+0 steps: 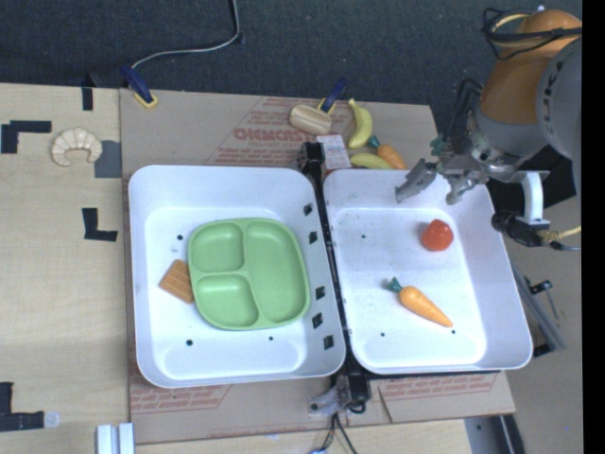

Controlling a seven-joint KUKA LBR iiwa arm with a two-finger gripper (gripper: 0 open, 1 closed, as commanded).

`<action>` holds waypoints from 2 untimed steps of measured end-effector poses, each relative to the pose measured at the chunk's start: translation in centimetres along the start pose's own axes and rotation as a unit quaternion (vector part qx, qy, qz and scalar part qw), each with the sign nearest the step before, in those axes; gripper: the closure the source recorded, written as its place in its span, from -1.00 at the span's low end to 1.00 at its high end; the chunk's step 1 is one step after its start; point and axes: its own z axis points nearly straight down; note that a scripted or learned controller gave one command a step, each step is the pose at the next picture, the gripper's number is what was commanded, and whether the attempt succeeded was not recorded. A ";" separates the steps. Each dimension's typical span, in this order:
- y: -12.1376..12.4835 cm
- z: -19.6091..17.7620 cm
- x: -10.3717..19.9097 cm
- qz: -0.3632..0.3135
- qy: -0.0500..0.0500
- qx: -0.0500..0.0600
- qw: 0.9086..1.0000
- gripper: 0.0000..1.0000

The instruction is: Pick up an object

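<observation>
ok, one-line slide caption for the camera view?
Open gripper poised above right bin holding tomato and carrot; green plate in left bin.

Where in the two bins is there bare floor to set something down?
Right white bin: bare left half, beside the red tomato and orange toy carrot. Left white bin: crowded by the green divided plate; only a front strip is bare.

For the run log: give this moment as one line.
gripper: open, holding nothing, over right bin top edge | tomato, carrot in bin, untouched
</observation>
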 end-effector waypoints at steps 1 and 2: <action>-0.7 10.4 -4.6 0.000 0.000 -0.001 1.000 -1.00; -4.5 10.4 -7.8 0.001 -0.001 0.000 1.000 -1.00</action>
